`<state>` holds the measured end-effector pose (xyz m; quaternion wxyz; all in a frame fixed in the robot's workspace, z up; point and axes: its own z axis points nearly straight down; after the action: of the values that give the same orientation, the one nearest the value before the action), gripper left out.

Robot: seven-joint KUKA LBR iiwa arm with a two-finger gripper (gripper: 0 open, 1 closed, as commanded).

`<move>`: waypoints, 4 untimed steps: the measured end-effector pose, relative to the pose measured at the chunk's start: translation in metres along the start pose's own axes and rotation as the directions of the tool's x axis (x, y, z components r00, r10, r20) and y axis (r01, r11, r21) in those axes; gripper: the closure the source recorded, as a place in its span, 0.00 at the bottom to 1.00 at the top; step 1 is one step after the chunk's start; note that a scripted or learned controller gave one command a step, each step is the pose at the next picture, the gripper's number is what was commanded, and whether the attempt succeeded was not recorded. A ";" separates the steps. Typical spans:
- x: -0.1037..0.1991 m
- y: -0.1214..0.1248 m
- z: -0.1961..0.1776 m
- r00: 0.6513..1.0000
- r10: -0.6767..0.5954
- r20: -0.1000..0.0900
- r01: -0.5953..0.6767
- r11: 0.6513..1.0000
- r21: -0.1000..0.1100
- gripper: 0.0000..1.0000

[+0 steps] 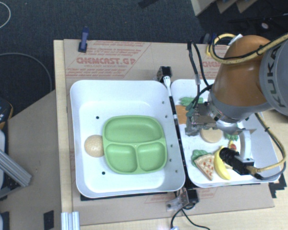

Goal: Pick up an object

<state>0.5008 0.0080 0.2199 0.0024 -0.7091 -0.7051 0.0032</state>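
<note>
Arm [242, 75] is hanging over right bin [266, 178]; gripper [198, 122] finger state cannot be told. Green tray [134, 143] and beige ball [93, 145] are sitting in left bin [86, 92].

**Much of the right bin lay hidden under the arm**

The arm [240, 80] covered the pincer, so its fingers could not be read. Beneath it, the right bin [201, 178] showed partly; a green item [186, 101] and an orange piece [181, 114] peeked out, too covered to identify. The arm ran off the right edge.
</note>
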 end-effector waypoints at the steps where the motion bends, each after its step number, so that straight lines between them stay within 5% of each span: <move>1: 0.014 -0.023 -0.012 1.000 -0.007 -0.003 0.007 1.000 -0.003 1.00; 2: 0.041 -0.017 -0.166 1.000 -0.011 -0.005 0.011 1.000 -0.028 1.00; 3: 0.022 0.004 -0.061 1.000 -0.002 0.001 0.002 1.000 0.003 1.00; 4: 0.054 -0.023 -0.230 1.000 -0.011 -0.007 0.011 1.000 -0.029 1.00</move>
<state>0.4798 0.0628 0.4497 -0.0055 -0.7052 -0.7090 -0.0094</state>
